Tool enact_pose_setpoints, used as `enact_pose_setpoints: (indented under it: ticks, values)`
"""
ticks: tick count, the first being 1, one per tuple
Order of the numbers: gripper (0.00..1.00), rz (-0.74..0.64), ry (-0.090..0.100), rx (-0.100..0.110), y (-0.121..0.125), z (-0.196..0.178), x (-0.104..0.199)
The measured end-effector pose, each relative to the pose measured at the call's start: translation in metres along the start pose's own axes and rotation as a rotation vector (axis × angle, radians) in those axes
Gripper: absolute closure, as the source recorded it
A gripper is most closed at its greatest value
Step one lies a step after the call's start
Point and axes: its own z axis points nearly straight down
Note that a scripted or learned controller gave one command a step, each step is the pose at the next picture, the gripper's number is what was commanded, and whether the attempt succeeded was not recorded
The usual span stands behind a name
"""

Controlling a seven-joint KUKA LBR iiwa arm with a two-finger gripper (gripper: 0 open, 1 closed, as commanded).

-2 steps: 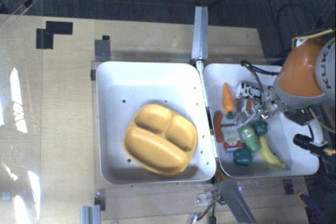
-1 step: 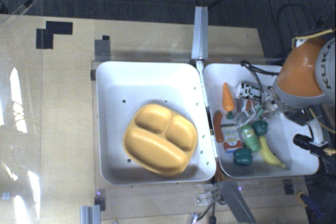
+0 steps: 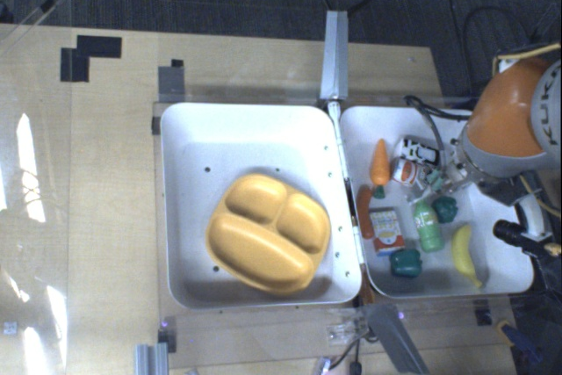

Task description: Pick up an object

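Observation:
The right bin (image 3: 509, 277) holds several small items. An orange carrot (image 3: 378, 161) lies at its upper left beside a small can with a black and white label (image 3: 413, 162). A pale green bottle (image 3: 427, 226) lies in the middle, with a dark green piece (image 3: 446, 207) next to it. My gripper (image 3: 443, 178) hangs low over the bin's middle, just above the green bottle and to the right of the can. The arm's orange band (image 3: 514, 110) rises behind it at the right.
A yellow banana (image 3: 463, 255), a red carton (image 3: 386, 229), a teal block (image 3: 406, 262) and a brown sausage (image 3: 363, 212) also lie in the right bin. A large yellow bread-shaped object (image 3: 268, 231) sits in the left bin (image 3: 189, 145). A metal post (image 3: 335, 57) stands behind the bins.

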Motion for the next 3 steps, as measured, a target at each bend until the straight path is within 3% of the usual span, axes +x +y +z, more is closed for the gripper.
enact_pose_setpoints:
  ticks: [1, 2, 3]
  values:
    - [1.00, 0.109, 0.004, 0.009, 0.061, 0.019, 0.014]
    - [1.00, 0.079, 0.002, 0.005, 0.069, 0.025, -0.022]
    - [1.00, 0.428, 0.001, 0.008, 0.084, -0.079, -0.017]
